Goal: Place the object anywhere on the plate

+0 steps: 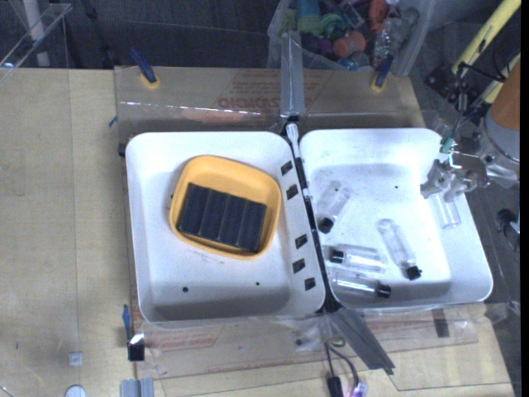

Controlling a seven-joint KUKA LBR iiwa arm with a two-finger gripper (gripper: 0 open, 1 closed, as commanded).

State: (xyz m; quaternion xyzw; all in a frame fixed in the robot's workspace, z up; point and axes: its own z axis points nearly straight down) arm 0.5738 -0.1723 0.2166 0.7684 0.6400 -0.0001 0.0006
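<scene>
Near the desk's front edge, in the right bin point(463, 284), lie four clear vials point(357, 259) with black caps; the yellow plate point(269, 184) in the left bin point(149, 222) carries a dark ridged block point(223, 216); over the right bin's far right rim hangs the end effector point(446, 190), pinching a clear vial point(449, 212).
</scene>
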